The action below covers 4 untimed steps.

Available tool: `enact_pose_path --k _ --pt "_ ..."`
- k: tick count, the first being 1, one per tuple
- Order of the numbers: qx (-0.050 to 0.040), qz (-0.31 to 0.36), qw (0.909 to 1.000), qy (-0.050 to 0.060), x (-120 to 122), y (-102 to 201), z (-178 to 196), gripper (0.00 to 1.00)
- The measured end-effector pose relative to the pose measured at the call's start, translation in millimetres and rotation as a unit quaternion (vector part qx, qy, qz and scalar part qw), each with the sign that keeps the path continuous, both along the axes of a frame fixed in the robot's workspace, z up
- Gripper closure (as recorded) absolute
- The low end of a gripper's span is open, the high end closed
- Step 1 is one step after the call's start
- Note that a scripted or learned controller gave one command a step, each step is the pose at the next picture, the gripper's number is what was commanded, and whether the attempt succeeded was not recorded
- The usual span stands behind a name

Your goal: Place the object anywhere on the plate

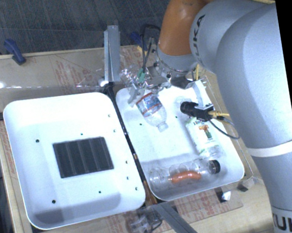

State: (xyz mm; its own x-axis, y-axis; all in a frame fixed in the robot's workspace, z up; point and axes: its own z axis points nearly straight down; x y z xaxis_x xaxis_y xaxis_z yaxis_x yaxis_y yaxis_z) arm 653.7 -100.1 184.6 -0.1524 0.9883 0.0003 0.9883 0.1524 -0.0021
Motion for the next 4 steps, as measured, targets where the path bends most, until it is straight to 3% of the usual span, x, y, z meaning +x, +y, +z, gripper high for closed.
enact_pose_path --k 1,2,3,4 --pt "0.0002 0.164 0.9865 0.000 3.2 19.6 6.8 1.00" --pt "0.0006 0.172 0.9850 0.001 2.7 2.0 -37.7 1.00" --pt "-0.0001 0.237 0.9715 -0.001 3.1 118.6 7.8 1.00" --pt "0.0004 0.279 0.9602 0.000 -101.5 196.4 7.3 1.00"
